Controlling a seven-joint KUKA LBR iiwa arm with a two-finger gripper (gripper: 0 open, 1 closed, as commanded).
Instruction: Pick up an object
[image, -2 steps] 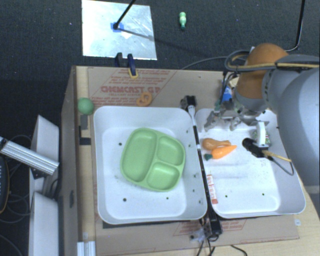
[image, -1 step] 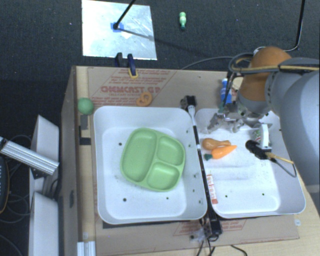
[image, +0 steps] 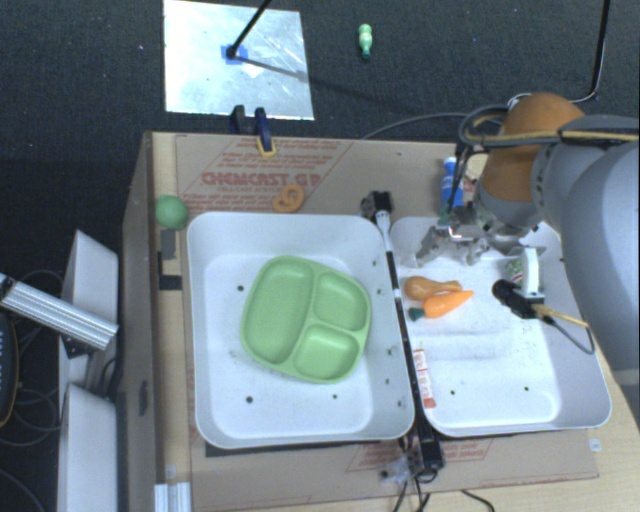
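- The gripper (image: 452, 243) hangs low over the back of the right bin (image: 500, 400); whether it is open or closed, I cannot tell.
- Just in front of it lies the carrot (image: 446, 302), apart from it, long axis running left-right.
- Beyond, leftward: the green tray (image: 305, 318).

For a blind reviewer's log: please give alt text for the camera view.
A grey arm's gripper hovers at the far edge of the right bin, near an orange toy carrot. The left bin holds a green divided tray.
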